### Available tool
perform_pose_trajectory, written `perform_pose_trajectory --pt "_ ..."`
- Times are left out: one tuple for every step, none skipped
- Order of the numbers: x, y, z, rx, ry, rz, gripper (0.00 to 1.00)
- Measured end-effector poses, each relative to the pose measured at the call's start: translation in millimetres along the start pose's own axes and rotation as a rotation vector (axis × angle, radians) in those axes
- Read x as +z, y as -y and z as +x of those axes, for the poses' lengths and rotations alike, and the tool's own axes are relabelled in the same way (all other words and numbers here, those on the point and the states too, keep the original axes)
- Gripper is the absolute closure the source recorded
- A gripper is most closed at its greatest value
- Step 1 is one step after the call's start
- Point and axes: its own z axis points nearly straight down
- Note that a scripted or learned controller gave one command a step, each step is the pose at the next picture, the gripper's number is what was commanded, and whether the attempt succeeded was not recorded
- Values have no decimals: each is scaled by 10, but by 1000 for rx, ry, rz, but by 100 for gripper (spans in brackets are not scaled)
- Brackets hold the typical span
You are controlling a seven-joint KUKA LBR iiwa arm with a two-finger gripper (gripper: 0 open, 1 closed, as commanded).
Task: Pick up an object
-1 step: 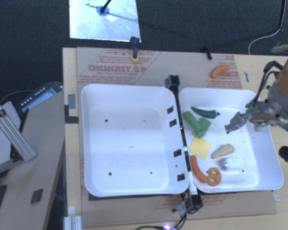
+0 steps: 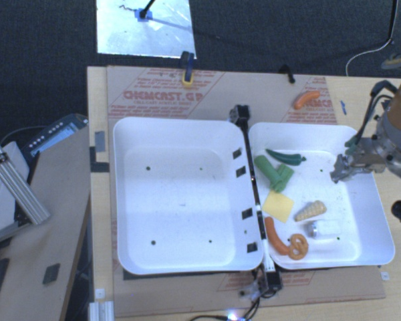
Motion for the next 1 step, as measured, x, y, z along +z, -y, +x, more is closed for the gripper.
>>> perform_pose_trajectory --pt "-1110 -506 -1 -1 3 -13 100"
